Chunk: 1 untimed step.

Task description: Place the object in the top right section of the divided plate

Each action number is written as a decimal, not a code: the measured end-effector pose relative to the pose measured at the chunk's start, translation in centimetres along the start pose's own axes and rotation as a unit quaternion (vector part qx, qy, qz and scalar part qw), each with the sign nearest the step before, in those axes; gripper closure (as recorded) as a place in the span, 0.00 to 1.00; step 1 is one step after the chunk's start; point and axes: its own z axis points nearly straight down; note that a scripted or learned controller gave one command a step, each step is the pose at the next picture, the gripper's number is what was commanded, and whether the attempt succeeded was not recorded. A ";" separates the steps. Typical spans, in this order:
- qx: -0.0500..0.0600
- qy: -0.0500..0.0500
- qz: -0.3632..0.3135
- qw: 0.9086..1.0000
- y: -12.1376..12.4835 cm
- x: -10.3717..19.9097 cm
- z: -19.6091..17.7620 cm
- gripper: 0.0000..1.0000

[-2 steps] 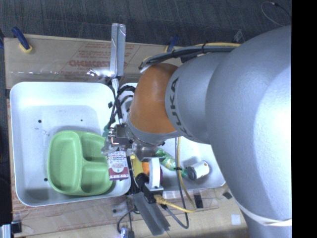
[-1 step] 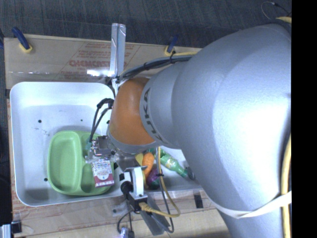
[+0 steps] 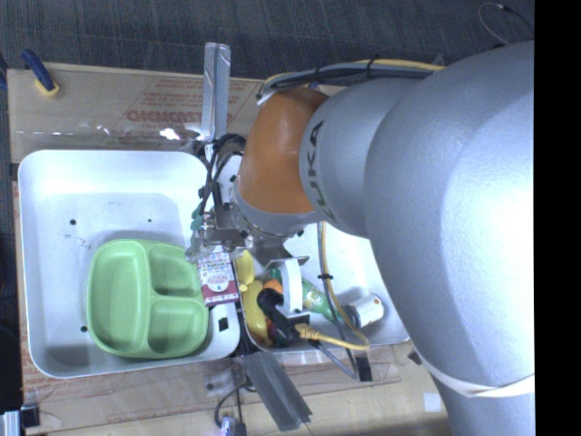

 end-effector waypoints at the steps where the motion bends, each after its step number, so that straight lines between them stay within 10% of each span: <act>1: 0.001 0.000 -0.165 0.986 -3.6 1.7 0.1 1.00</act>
